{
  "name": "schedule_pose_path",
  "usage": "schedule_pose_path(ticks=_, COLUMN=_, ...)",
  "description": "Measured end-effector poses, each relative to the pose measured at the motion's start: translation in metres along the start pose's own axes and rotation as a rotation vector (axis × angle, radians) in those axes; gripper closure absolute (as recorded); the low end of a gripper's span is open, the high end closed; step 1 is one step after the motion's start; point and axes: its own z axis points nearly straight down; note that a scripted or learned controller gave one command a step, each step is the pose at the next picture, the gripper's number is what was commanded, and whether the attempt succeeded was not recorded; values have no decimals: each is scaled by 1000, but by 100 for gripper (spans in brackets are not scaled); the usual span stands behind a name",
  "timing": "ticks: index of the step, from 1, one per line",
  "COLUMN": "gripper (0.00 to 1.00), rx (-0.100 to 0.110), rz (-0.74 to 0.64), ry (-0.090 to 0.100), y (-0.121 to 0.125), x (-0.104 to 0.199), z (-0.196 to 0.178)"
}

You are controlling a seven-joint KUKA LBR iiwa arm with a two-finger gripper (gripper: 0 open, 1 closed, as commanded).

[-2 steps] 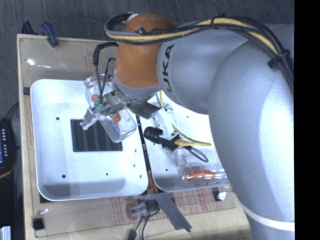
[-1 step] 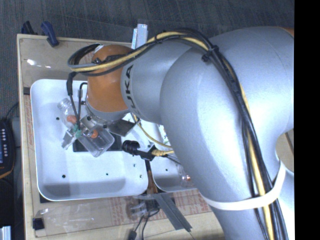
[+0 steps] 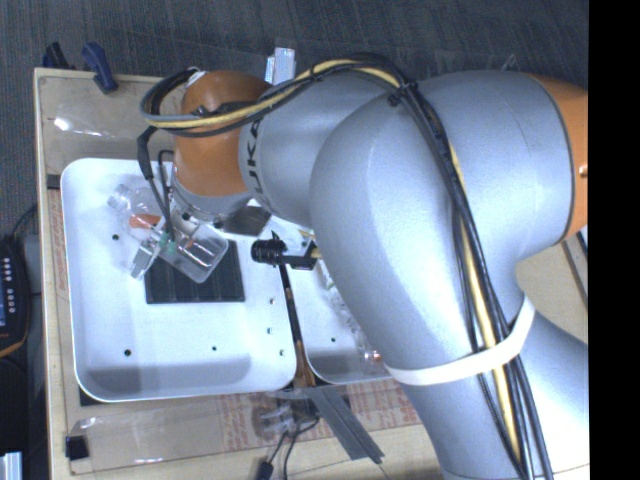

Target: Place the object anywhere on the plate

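White left bin (image 3: 90, 268) holds everything that matters. As far as I can judge, the object (image 3: 130, 204) is the clear crumpled plastic piece, tinged orange at its lower-right end. It lies on the bin floor in the upper-left part, off the plate and just up-left of it. Its long axis looks to run upper-left to lower-right in the camera view, with the orange end pointing toward the plate. It's see-through on white, so treat that as rough.

Next along, the gripper (image 3: 172, 250) sits just right of the object, over the plate's upper-left corner. The clear parts there blend together, so I can't tell if the jaws are open or closed. Nothing is visibly held.

The plate (image 3: 200, 286) is a dark flat square in mid-bin, mostly bare. The right bin (image 3: 335, 373) is largely hidden under the grey arm (image 3: 420, 218).

Step, my read: this is the pick stage, and the place isn't done.

Next move calls for:
- shift the gripper up-left until it's centred over the piece
- turn the wrist so the jaws close across the short axis
- descend, grip, and lift clear of the floor
- make a short move down-right and release anywhere on the plate

Risk: the plastic looks thin and slick, so it may skate along the floor instead of getting pinched.
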Motion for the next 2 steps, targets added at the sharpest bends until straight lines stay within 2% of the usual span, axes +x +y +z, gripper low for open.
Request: schedule_pose_path(ticks=2, gripper=0, rx=0, rz=0, ry=0, y=0, x=0, z=0)
